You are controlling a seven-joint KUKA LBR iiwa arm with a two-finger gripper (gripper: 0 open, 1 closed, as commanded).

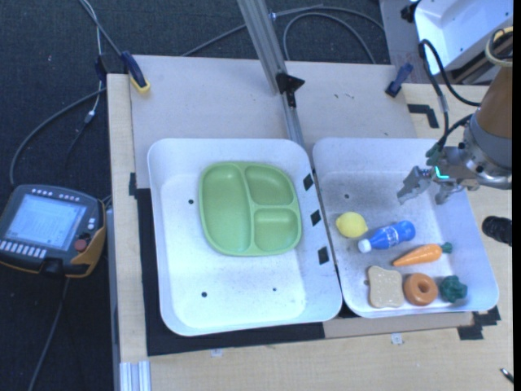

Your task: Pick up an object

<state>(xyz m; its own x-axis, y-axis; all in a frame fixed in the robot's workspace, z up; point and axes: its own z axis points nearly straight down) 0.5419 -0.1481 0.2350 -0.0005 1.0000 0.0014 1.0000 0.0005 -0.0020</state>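
Around the yellow lemon (351, 225) in the right bin (334, 187), the room is uneven: behind it the bin floor lies bare up to the far wall, while just to its right the blue bottle (389, 236) and the carrot (418, 255) crowd in. Nearer the front, past the lemon, the toast (385, 287), doughnut (421, 288) and broccoli (453, 287) line the rim closely. Left of the lemon, the green tray (249, 208) fills the middle of the left bin (244, 309), with bare floor in front of it.
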